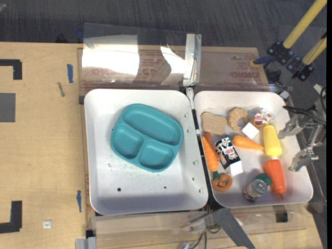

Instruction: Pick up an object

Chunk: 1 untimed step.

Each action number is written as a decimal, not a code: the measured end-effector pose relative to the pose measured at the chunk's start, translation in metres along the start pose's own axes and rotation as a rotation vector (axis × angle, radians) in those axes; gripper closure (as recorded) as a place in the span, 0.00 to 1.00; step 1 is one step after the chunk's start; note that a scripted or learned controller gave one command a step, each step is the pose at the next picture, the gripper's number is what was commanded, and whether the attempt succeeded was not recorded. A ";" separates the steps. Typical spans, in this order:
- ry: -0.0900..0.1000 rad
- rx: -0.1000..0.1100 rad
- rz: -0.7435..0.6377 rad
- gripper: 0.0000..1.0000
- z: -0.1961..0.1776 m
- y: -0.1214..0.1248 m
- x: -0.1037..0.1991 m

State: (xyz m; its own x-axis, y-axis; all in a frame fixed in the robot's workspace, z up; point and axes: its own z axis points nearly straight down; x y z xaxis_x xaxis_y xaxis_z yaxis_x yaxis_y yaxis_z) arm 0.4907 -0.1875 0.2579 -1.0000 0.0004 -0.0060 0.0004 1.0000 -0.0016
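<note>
Objects to pick: all in the right bin (303, 193); the left bin (98, 191) carries just a teal divided plate (147, 136), wide and flat, so a poor grab.

Going left to right in the right bin: a thin carrot (209, 153) along the left wall, a tan bread-like slice (213, 122), a small orange ring piece (223, 182), a black-and-white carton (226, 149), a round tan piece (238, 117), a second carrot (248, 143) lying crosswise, a small can (256, 188), a yellow cob (272, 140), and a fat carrot (276, 176).

My read: all look like light, stiff plastic toys, smooth and likely to slip or roll. Take the long ones across the middle, at right angles to their length. The fat carrot and yellow cob look easiest.

Pincer (302, 143) sits at the bin's right rim, fingers spread wide with nothing between them. Yellow cob and fat carrot lie just to its left, near but not touching; the rest sit further left.
</note>
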 end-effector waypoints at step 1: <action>-0.002 0.000 -0.100 0.00 0.114 0.021 -0.014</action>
State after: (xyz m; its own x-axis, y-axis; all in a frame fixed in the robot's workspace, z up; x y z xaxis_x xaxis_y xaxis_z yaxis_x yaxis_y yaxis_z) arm 0.5058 -0.1671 0.1438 -0.9950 -0.0999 -0.0074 -0.0999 0.9950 -0.0020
